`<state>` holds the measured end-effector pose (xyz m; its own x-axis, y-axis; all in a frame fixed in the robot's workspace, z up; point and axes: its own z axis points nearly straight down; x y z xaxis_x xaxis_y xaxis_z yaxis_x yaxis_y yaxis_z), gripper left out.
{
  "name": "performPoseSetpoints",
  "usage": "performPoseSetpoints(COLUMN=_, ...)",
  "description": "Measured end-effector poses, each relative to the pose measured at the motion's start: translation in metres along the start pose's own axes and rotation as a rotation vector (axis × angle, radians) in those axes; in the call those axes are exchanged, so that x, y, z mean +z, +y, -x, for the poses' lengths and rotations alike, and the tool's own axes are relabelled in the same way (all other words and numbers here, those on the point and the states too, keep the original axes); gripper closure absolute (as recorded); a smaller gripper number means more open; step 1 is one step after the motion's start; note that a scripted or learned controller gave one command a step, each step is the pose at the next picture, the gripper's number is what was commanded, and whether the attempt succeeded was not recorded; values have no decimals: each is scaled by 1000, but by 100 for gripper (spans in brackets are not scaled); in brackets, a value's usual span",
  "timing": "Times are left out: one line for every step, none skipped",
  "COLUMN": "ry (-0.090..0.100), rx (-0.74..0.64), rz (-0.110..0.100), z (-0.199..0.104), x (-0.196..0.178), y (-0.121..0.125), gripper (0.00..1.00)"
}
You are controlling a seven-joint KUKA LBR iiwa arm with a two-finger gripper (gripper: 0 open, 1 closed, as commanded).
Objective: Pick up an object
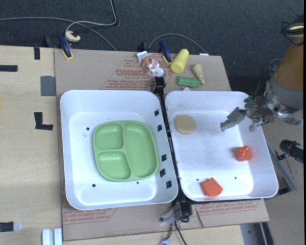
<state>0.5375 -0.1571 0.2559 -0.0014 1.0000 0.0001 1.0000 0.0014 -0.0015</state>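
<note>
You have two white bins side by side on a cardboard sheet [127, 75] whose red print is too blurred to read with confidence. The left bin [71, 137] holds a green divided plate [125, 150] with three compartments. In the right bin [260, 182] you see a round tan disc [184, 124] near the left wall, a small red block [243, 153] towards the right wall, and an orange wedge-shaped piece [211, 187] near the front edge.

The pincer [239, 120] hangs over the right bin's upper right area, its fingers spread, one dark finger [232, 120] pointing left towards the disc. Nothing sits between them; the red block lies just below, apart from it.

Behind the bins on the surface rest a yellow cylinder [180, 60], a green strip [188, 81], a tan cone-like piece [198, 73] and a small red-and-white packet [152, 64] with unreadable printing.
</note>
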Motion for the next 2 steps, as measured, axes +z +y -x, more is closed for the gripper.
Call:
performPoseSetpoints(ry=-1, rx=2, rz=0, z=67, x=27, y=-6, gripper=0)
performPoseSetpoints(ry=0, rx=0, rz=-1, z=64, x=76, y=5, gripper=0)
